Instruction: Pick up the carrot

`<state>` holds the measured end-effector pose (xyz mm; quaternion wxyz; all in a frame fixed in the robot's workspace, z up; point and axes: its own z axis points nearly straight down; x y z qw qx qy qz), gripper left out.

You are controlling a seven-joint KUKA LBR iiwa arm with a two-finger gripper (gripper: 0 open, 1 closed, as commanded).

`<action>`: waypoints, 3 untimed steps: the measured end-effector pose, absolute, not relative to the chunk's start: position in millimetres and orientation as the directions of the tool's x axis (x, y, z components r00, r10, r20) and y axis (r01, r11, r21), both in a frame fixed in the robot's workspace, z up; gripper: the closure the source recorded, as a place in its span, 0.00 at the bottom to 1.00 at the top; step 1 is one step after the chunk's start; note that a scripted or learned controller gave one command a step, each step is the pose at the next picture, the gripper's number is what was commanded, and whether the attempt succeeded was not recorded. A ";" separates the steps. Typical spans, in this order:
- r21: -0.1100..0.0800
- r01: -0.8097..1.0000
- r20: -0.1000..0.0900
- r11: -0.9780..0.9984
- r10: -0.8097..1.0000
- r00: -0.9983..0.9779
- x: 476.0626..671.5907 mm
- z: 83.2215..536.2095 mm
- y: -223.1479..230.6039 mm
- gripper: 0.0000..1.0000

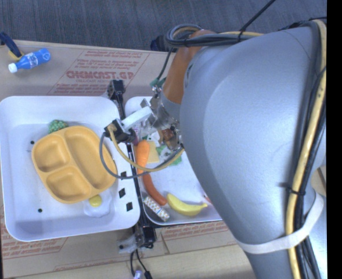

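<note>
Carrot [141, 154] lies at the right bin's [185, 182] left edge, directly under the pincer [149, 131]. Approach step, I reckon; whether the pincer is parted or grips anything, I cannot tell. Next: a clean close and lift.

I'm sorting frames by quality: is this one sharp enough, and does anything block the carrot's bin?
Camera view: evenly lit, mildly soft, no harsh glare; the white bins look bright but not washed out. The carrot and banana read clearly. The arm looms large and covers most of the right bin; the claw area is cluttered with cables.
</note>
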<state>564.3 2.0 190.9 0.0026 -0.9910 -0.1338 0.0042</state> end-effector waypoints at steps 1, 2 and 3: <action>-0.004 0.205 -0.007 -0.979 0.205 0.979 534.9 191.0 -44.0 0.00; -0.003 0.209 -0.005 -0.978 0.209 0.978 538.8 191.0 -1.1 0.00; -0.004 0.207 -0.007 -0.978 0.207 0.978 531.5 190.9 6.6 0.00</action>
